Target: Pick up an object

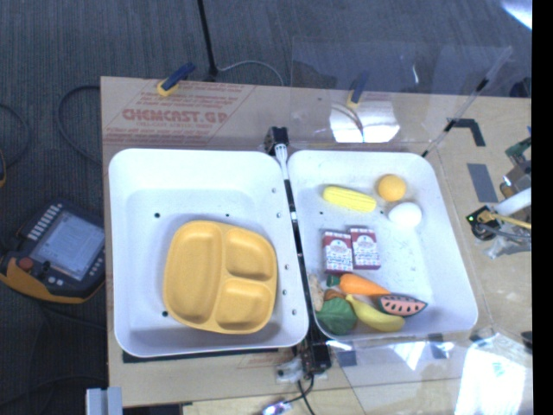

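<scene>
The right bin [449, 232] holds the toy food. A yellow corn cob [350, 199] lies near its back, with an orange ball [391, 187] and a white egg [404, 214] to its right. Two small red cartons [352, 249] stand side by side in the middle. At the front lie a carrot [363, 284], a watermelon slice [403, 304], a banana [376, 316] and a green vegetable [337, 316], packed close together.
The left bin [138, 188] carries a yellow divided plate [220, 275]. A black bar [289, 206] runs between the bins. Clear plastic sheets [389, 93] stand behind and in front of the right bin. A handheld control pendant [52, 251] lies on the floor at the left.
</scene>
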`<state>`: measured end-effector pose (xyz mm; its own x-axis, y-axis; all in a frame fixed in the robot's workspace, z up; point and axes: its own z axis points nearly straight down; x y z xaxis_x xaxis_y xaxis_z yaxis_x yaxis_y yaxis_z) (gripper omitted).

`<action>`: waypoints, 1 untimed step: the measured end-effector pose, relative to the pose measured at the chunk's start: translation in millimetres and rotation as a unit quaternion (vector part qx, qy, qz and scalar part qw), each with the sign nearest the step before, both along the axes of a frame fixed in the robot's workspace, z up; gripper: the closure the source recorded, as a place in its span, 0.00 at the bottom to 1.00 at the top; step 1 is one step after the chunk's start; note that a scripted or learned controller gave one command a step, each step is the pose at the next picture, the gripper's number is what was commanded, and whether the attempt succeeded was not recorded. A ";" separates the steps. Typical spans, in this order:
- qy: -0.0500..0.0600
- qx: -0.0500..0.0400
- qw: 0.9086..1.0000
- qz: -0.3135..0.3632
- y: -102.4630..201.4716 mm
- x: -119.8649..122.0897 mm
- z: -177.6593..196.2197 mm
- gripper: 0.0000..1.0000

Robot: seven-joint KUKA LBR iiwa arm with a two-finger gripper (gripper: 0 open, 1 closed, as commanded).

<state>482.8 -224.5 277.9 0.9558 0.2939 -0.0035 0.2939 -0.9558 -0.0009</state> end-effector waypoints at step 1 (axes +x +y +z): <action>0.001 0.000 1.000 0.001 0.6 0.3 9.5 1.00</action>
